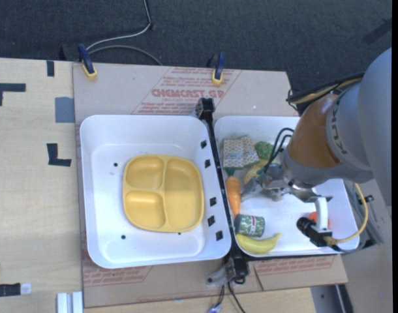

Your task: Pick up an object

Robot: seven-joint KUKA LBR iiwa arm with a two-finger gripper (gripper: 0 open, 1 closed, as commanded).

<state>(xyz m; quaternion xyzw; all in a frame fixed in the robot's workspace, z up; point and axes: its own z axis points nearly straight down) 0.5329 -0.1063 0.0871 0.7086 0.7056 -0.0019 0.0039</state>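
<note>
The gripper (254, 186) hangs low in the right bin (287, 243), at the centre right of the frame. Its fingers cannot be judged. The carrot (233, 195), can (250, 225) and banana (258, 242) lie crowded nearby, so a grasp may slip or push them aside.

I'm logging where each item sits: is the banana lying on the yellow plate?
No. The banana lies in the right bin, beside the green can, while the yellow plate sits in the left bin.

Carrot (233, 195), can (250, 225), banana (258, 242) crowd right bin's (346, 246) left side.
</note>
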